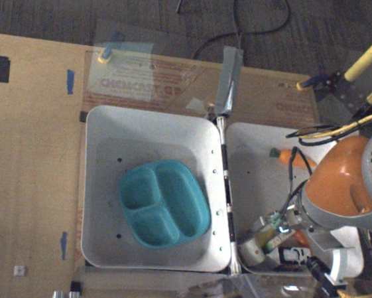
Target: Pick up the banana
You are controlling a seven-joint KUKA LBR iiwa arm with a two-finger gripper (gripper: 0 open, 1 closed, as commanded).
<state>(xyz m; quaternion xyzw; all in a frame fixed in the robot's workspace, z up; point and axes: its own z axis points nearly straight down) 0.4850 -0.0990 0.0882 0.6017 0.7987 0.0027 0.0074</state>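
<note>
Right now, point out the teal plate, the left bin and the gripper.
teal plate (164,204), camera view, on the ridge between its compartments.
left bin (154,135), camera view, on its bare floor above the plate.
gripper (264,239), camera view, low in the right bin, on its tip.

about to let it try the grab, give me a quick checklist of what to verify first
1. Banana located: cannot tell, the arm covers much of the right bin.
2. Gripper low in the right bin's near left corner: ok.
3. Something between its fingers: cannot tell.
4. Teal divided plate sits in the left bin, out of the way: ok.
5. Orange item at the right bin's far side, apart from the gripper: ok.
</note>
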